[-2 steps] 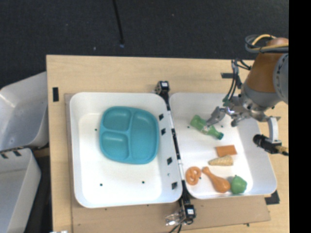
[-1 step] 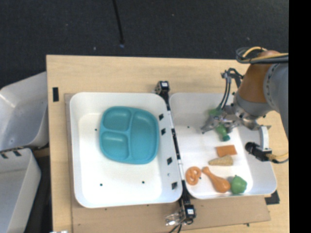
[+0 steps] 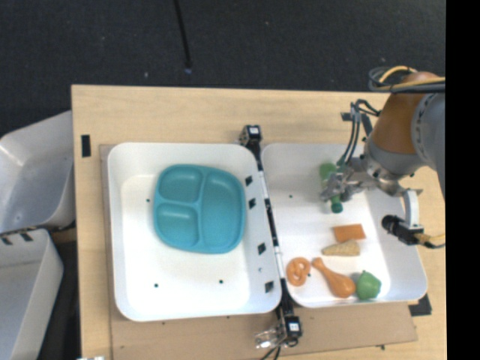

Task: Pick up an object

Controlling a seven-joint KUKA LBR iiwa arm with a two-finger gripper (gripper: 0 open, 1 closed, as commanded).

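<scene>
Camera view: looks down at a slant on a wooden bench (image 3: 187, 111) bearing two white bins side by side.
Left bin (image 3: 135, 276): fills the middle left of the frame and holds a teal divided plate (image 3: 200, 207) lying flat in its upper half, with three compartments.
Right bin (image 3: 300, 223): sits at middle right, touching the left bin along a clipped seam.
Arm (image 3: 409, 126): comes in from the right edge, grey with an orange band, bent down over the upper part of the right bin.
Gripper (image 3: 337, 193): low over the upper middle of the right bin, fingers pointing left and down; whether the claw is released or clenched I cannot tell, as the fingertips are too small and blurred.
Green item (image 3: 328, 172): a small green thing just above and left of the gripper, close to it; contact is unclear.
Dark green bit (image 3: 337, 207): just below the gripper tips, on the bin floor.
Orange block (image 3: 349, 233): below the gripper, near the middle of the right bin.
Tan wedge (image 3: 341, 250): just under the orange block, touching or nearly so.
Pretzel (image 3: 298, 270): orange, at the lower left of the right bin.
Drumstick (image 3: 334, 277): orange, just right of the pretzel, slanting down to the right.
Green pepper (image 3: 367, 285): at the drumstick's lower end, near the bin's bottom rim.
</scene>
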